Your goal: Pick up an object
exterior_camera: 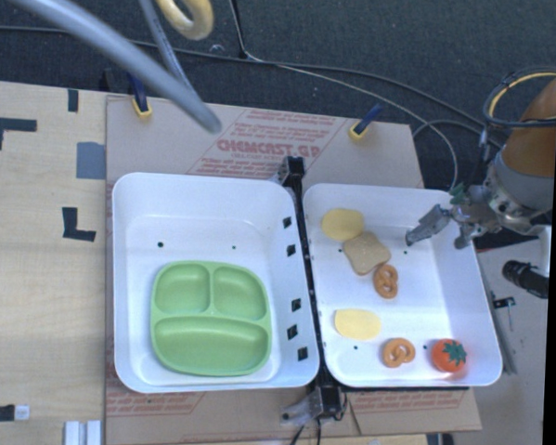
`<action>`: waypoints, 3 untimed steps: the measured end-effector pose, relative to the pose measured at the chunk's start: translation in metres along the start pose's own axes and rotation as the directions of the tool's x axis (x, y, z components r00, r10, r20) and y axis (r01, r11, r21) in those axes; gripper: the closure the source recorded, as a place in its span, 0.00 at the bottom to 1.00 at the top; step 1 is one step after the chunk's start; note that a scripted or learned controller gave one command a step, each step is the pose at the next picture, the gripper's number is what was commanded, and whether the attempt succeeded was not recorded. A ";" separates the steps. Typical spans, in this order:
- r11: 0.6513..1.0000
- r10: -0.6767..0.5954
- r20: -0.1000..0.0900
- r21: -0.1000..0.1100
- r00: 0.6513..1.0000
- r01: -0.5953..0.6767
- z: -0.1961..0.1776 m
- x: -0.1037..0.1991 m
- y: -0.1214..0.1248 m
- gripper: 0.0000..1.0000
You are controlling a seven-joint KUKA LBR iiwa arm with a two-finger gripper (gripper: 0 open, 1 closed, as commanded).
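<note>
Two white bins are seen side by side on the bench. The left bin (130, 209) holds a green divided plate (212, 318), lying flat in the lower part of it.

All other places are given rel. to the right bin (486, 302). In its upper left part a yellow round piece (341, 223) is found, w/ a tan bread-like piece (366, 253) touching it just below. A small pretzel (385, 281) is placed just beside the bread piece, toward the bin centre. A pale yellow oval (357, 323) is seen in the lower middle, a second pretzel (398, 352) near the bottom wall, and a red tomato w/ green top (449, 355) in the lower right corner, just beside that pretzel.

The gripper (442, 228) is located over the upper right part of the bin, apart from all the objs. Its two fingers are seen spread apart, and nothing is held betw. them. No obj. is lifted; all are resting on the bin floor.
</note>
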State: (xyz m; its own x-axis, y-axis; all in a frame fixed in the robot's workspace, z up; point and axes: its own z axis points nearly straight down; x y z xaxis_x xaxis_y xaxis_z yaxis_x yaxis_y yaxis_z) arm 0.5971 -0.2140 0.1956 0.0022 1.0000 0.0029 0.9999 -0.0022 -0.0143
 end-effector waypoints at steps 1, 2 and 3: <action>1.000 -0.004 0.003 -0.013 1.000 0.004 -0.008 0.000 0.003 0.00; 1.000 -0.003 0.003 -0.008 1.000 0.003 0.055 0.002 -0.002 0.00; 1.000 -0.004 0.004 -0.012 1.000 0.004 0.108 0.003 -0.002 0.00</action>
State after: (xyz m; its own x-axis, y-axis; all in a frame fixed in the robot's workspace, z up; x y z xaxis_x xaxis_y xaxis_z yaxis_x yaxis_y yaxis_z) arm 0.5937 -0.2110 0.0873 -0.0019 1.0000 -0.0012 1.0000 0.0018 -0.0019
